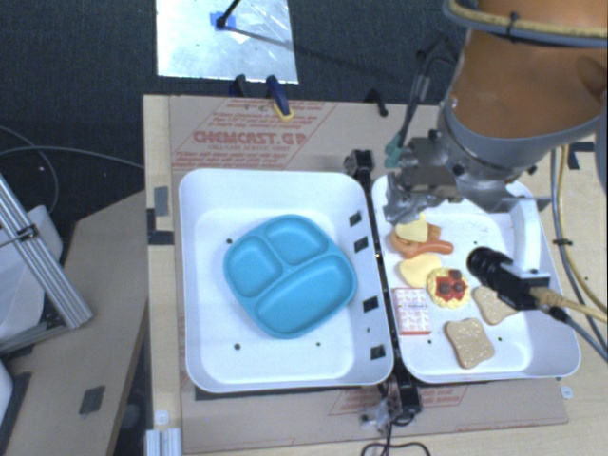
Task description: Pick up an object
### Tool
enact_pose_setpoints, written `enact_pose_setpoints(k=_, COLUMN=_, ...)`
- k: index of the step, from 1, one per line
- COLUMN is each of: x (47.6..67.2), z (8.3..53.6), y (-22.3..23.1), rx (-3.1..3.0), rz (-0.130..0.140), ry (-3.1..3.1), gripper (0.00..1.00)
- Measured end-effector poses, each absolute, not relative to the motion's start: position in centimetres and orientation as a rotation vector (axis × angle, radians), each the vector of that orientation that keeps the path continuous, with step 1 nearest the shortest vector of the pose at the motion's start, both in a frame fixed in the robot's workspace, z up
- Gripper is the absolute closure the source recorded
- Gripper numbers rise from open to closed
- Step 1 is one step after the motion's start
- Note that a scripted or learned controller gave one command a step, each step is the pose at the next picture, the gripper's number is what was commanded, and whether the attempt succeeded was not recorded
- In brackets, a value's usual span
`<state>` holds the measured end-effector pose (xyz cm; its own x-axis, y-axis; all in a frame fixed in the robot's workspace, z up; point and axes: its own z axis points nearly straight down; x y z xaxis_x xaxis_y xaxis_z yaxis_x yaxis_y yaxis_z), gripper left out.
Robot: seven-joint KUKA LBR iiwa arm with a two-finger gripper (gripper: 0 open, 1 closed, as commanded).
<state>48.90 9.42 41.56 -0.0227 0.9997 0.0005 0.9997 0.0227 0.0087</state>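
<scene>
A: What lies nearest you?

B: In the right bin (pixel 556 350): a toast slice (pixel 469 341), a red-and-white packet (pixel 411 311), then a small pizza (pixel 448 287) and a hot dog (pixel 421 245).

A: And the left bin (pixel 204 255)?

B: A blue divided plate (pixel 289 274).

A: The gripper (pixel 407 200)?

B: It hangs just above the hot dog at the right bin's far side; you can't tell its grip.

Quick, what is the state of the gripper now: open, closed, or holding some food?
Gripper: low over the right bin, just above the hot dog; open or closed cannot be told, and no object is seen in it.
</scene>
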Motion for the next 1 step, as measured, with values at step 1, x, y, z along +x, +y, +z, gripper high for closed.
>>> enact_pose_setpoints(k=1, x=48.98, z=42.65, y=9.40, rx=2.186, rz=0.014, ry=2.246, gripper=1.00)
